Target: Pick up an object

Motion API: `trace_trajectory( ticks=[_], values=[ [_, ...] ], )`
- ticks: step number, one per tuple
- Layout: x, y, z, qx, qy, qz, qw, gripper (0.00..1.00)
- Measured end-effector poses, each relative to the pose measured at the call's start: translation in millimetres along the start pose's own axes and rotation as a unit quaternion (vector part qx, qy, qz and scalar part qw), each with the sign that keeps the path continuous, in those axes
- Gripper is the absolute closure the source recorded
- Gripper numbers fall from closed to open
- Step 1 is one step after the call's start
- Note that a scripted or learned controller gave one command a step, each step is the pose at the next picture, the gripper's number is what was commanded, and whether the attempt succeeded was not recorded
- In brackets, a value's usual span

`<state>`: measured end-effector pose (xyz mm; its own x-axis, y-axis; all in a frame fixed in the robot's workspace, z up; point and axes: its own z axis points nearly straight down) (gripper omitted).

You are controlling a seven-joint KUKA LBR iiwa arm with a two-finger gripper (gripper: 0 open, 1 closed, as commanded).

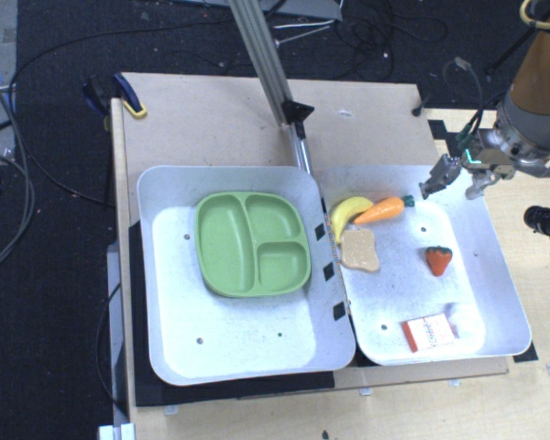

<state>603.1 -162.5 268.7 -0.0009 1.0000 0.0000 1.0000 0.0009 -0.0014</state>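
The right bin holds a yellow banana, an orange carrot, a slice of bread, a red strawberry and a red-and-white box. My gripper hangs over the bin's far right corner, to the right of the carrot's green end. Its two fingers are spread apart with nothing between them. The strawberry lies below the gripper in the view, well apart from it.
A green divided plate sits in the left bin. A slanted metal pole rises from the bench behind the seam between the bins. Cables lie on the dark floor around the bench.
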Motion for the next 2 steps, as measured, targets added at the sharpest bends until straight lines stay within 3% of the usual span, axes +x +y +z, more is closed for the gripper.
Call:
trace_trajectory(
  ticks=[1,2],
  values=[
    [0,0,-1,-0.001,0.0,0.0,1.0,0.0],
    [-1,8,46,0.001,0.0,0.0,1.0,0.0]
  ],
)
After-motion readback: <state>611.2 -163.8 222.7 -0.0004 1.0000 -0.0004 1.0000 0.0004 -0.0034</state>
